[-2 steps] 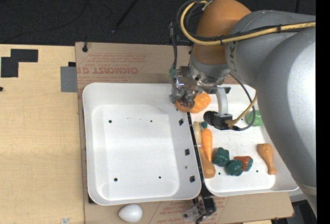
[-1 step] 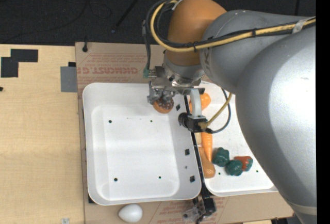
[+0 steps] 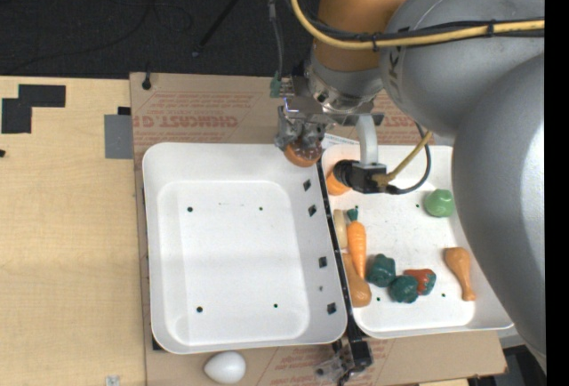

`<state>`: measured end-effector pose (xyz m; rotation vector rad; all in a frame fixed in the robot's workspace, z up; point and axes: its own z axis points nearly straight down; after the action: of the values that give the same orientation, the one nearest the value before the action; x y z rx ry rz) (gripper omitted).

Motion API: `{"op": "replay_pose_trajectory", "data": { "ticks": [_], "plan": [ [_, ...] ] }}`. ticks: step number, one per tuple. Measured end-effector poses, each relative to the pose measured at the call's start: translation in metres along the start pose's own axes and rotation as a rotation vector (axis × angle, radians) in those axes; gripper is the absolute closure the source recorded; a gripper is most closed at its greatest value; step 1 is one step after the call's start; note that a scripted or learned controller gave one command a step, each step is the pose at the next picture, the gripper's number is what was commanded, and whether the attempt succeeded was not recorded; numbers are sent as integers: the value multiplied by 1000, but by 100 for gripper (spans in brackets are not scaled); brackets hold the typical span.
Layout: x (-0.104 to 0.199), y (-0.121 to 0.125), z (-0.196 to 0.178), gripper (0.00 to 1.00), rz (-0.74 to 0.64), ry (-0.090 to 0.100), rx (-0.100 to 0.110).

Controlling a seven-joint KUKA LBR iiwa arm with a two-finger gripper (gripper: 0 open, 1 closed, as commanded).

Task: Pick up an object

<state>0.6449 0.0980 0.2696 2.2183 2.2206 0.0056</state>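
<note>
My gripper (image 3: 300, 142) hangs over the far end of the divider between the two bins. A small orange-brown round piece (image 3: 302, 155) sits between its fingertips, lifted just above the rim. In the right bin (image 3: 404, 229) lie an orange piece (image 3: 335, 183), a carrot (image 3: 356, 246), a tan stick (image 3: 359, 290), two dark teal lumps (image 3: 381, 269) (image 3: 404, 289), a red piece (image 3: 423, 277), a tan drumstick (image 3: 460, 271) and a green ball (image 3: 437, 203).
The left bin (image 3: 231, 251) is a bare white floor. A white egg (image 3: 224, 366) rests on the cardboard in front of it. The big grey arm covers the right side, and a black cable plug (image 3: 363, 176) hangs over the right bin's far corner.
</note>
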Motion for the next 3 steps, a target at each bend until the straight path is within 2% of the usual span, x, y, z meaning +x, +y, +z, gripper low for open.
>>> {"op": "replay_pose_trajectory", "data": {
  "ticks": [1,2,3],
  "plan": [
    [-3,-31,-28,100,2,0,7],
    [-58,-83,-19,100,6,-2,12],
    [-46,-106,26,100,3,-1,15]
  ]
}}
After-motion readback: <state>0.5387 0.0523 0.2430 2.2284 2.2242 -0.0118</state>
